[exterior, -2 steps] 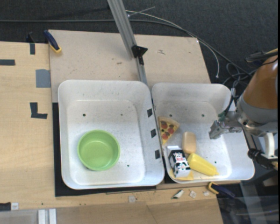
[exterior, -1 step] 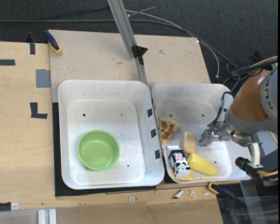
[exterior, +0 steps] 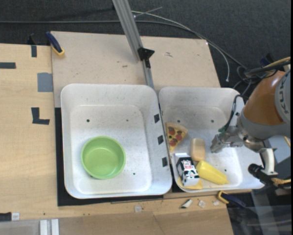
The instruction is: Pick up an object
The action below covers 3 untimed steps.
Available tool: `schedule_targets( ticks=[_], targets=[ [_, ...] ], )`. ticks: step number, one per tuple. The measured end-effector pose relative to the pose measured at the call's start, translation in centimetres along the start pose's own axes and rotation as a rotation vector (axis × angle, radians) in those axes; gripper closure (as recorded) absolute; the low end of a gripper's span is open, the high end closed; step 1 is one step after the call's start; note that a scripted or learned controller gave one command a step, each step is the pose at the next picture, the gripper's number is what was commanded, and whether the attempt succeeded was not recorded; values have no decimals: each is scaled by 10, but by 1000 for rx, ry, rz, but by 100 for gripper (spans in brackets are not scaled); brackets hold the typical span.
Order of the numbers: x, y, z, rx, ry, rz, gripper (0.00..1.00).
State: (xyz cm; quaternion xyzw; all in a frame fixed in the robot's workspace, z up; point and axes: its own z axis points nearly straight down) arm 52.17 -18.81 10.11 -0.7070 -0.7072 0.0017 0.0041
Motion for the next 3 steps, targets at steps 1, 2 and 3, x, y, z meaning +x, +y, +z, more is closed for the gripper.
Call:
schedule_targets(
  ticks=[1,2,3],
  targets=[
    [-4,-8,-46,-6,-2,2,100],
    [-7,-4,-109,-11,-3,-1,100],
    [-6,-3,-153,-12,-4,-1,100]
  ],
)
